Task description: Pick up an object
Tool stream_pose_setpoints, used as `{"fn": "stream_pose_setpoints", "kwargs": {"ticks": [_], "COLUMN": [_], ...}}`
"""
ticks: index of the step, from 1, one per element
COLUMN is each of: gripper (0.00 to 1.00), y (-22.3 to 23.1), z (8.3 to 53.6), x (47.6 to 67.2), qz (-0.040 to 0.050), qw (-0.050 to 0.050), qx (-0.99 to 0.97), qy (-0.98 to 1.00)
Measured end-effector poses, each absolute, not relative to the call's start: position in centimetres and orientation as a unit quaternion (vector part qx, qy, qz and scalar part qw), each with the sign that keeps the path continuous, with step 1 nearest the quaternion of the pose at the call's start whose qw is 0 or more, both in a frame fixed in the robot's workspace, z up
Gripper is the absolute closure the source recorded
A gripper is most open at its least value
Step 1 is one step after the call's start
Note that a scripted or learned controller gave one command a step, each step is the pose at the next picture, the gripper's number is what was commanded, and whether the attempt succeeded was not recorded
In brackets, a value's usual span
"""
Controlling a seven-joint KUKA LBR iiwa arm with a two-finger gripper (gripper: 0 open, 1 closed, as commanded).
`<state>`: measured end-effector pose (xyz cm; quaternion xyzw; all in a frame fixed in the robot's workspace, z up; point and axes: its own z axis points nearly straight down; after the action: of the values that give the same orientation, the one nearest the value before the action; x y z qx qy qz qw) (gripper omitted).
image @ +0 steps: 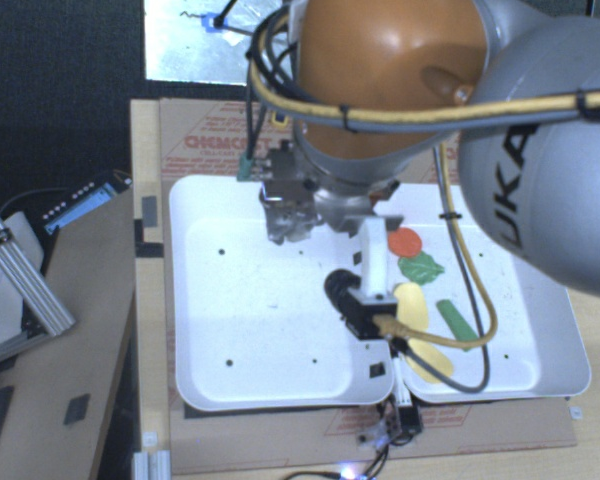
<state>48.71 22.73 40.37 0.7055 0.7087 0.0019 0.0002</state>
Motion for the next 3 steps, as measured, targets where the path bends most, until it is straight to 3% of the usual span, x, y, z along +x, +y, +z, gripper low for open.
{"fn": "stream_pose_setpoints", "kwargs": {"ticks": [1,2,3], "gripper": [1.00,1.00,1.00], "y": [23.4,20.1,23.2], "z": [52.7,53.5,53.6], "x": [48.7,56.5,48.3], "qz": [0.0077,0.0022,0.0015], "qw": [0.002,0.002,-0.001], "qx": [0.705,0.708,0.703], "qy": [0.709,0.706,0.711]}}
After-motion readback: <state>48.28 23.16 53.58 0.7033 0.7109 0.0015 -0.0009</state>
